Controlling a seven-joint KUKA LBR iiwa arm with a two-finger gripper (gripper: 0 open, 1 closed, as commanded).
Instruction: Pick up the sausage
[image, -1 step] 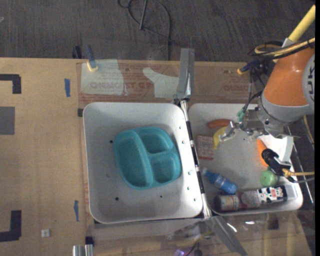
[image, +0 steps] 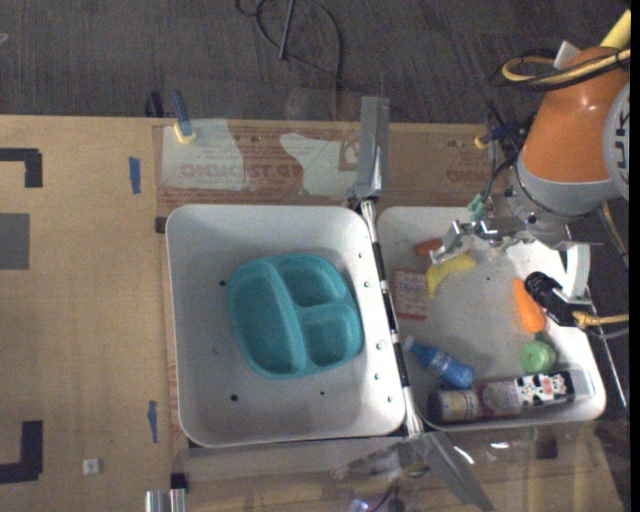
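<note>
Fingers (image: 455, 230): apart as far as I can read them from the camera view, two metal tips with a gap and nothing between them.
Gripper (image: 470, 235): low over the far end of the right bin (image: 590, 405), reaching in from the right under the orange band.
Sausage (image: 428, 245): small reddish-pink piece lying flat on the bin floor at the far left of the right bin, just beside the gripper on its left, apart from the tips.
Sausage, look: short, rounded, smooth-looking; too small for me to make out more. I expect it to roll if nudged on one side.
Neighbours: banana (image: 450, 272) lies just near of the sausage, close to touching it; a printed card (image: 410, 293) sits nearer along the left wall.
Other contents: carrot (image: 528, 305), green ball (image: 538, 355), blue bottle (image: 440, 362) and a long labelled bottle (image: 510, 392), all well apart from the sausage.
Left bin (image: 190, 240): carries a teal divided plate (image: 295, 312).
Step in hand: approach, as I judge it; no grasp made.
Next move: shift left to centre the tips over the sausage, straddle its short axis, descend, close.
Watch-for: catching the banana instead.
</note>
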